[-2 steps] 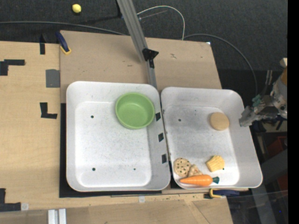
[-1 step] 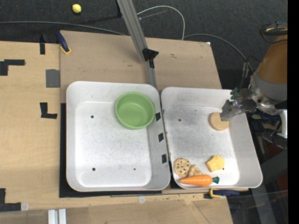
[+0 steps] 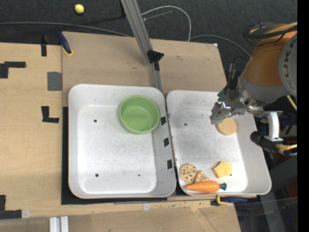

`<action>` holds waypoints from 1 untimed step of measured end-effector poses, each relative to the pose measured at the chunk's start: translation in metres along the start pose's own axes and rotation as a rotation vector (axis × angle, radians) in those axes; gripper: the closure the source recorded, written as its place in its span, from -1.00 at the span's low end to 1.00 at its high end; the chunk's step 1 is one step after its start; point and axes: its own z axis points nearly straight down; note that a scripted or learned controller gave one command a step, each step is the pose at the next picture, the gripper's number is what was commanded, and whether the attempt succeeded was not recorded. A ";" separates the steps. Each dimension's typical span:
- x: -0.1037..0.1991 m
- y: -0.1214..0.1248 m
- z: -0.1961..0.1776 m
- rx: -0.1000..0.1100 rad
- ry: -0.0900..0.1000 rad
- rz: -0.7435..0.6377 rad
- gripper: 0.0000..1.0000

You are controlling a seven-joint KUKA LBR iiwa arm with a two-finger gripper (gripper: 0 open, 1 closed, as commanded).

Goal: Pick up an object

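My gripper [image 3: 220, 116] hangs over the right bin [image 3: 203, 134], near its upper right side. A round tan disc-shaped object [image 3: 227, 126] lies just below and right of the fingertips, partly covered by them. At the bin's front lie an orange carrot [image 3: 204, 187], a brown cookie [image 3: 187, 171] and a yellow wedge [image 3: 222, 169]. A green bowl [image 3: 139, 114] sits in the left bin [image 3: 96, 149], near its top right.
A grey pole [image 3: 140, 28] slants down from the top to the gap between the bins. Cables run across the dark floor behind the bench. A small yellow ball [image 3: 79, 8] lies on the floor at the upper left.
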 end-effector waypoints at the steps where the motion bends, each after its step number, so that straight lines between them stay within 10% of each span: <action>1: 0.052 0.014 -0.009 -0.002 0.001 -0.001 1.00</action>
